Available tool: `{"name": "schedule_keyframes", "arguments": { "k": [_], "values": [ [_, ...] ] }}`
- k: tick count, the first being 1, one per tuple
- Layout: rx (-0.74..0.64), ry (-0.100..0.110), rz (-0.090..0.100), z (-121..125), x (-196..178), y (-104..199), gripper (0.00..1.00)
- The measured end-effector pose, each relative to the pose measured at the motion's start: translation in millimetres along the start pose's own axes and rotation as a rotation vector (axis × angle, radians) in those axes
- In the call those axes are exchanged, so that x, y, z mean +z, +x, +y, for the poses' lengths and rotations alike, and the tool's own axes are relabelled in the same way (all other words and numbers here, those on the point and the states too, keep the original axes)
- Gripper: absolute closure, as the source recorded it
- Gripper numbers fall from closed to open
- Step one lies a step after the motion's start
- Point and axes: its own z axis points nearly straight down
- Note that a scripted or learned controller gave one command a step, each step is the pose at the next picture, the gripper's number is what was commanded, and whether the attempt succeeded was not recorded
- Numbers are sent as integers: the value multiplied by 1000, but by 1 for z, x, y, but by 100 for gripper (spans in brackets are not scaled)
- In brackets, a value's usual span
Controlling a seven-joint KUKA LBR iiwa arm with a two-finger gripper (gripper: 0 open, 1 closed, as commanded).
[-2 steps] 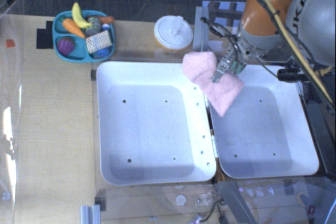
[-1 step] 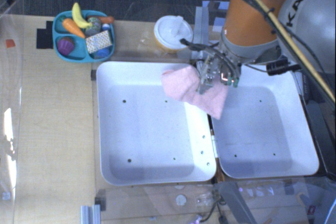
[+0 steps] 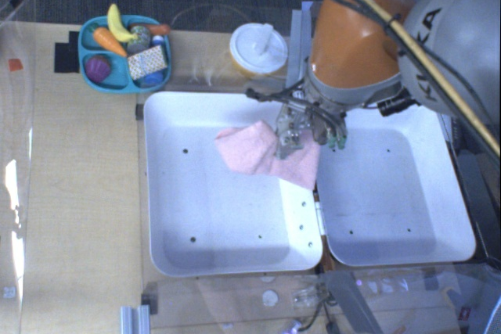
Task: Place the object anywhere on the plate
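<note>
Surface: pale wooden bench [image 3: 70, 192] bearing two shallow white bins side by side. Left bin [image 3: 196, 238]: holds a pink cloth [image 3: 254, 152], crumpled, lying against the bin's right wall near its upper corner. Gripper [image 3: 293, 138]: directly over the cloth's right part; how far it is open cannot be told. Beyond the left bin's upper-left corner: blue divided plate [image 3: 86, 78] of toy food. Beyond its upper-right corner: white lidded cup [image 3: 258, 47].

Pink cloth [image 3: 262, 154], white bins [image 3: 196, 192], seemingly blue tray [image 3: 88, 62].
</note>
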Motion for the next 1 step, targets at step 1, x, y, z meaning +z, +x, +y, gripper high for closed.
{"name": "schedule_keyframes", "arguments": {
  "k": [1],
  "values": [
    [0, 0, 0, 38, -5, 34, 100]
  ]
}}
